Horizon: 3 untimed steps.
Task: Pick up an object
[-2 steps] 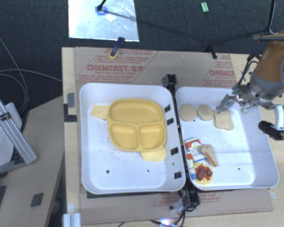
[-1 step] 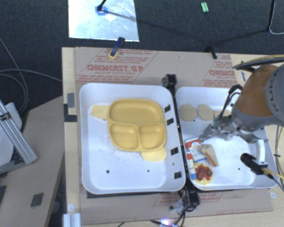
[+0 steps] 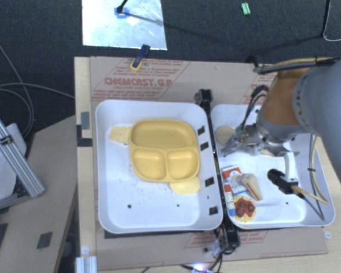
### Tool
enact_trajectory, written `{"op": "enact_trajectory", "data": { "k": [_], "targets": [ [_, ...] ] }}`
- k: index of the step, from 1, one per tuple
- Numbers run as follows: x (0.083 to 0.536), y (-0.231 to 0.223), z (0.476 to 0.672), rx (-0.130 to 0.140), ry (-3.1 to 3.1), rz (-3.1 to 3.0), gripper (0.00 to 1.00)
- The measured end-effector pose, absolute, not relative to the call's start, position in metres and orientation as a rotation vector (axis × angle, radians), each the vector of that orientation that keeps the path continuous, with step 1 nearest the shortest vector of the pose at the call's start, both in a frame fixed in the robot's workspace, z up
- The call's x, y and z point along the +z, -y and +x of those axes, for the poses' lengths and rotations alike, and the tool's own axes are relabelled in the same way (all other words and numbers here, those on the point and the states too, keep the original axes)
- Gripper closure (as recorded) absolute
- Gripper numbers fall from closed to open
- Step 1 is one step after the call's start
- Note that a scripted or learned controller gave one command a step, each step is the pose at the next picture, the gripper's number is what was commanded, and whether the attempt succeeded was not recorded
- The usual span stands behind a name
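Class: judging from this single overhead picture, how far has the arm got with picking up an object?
Done: the gripper has reached into the right bin, low beside a beige round piece. In hand: nothing visibly held. Left: grasping and lifting; the red-and-white packet and the yellow tray lie untouched.

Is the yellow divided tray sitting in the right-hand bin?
No, the yellow tray lies in the left bin, across the divider from the arm.

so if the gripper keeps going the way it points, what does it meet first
Probably the round tan object in the right bin's upper-left corner; the gripper points left towards it. Depth is unclear.
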State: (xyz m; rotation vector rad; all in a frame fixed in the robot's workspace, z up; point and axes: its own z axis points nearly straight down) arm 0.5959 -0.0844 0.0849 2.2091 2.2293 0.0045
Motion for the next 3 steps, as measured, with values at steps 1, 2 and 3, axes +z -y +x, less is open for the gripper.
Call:
{"op": "enact_trajectory", "data": {
  "k": [1,2,3],
  "targets": [
    [0.086,0.089,0.672,0.010,-2.223,2.208,0.00],
    [0.085,0.098,0.669,0.002,-2.221,2.217,0.00],
    [0.097,0.098,0.671,0.006,-2.224,2.210,1.00]
  ]
}}
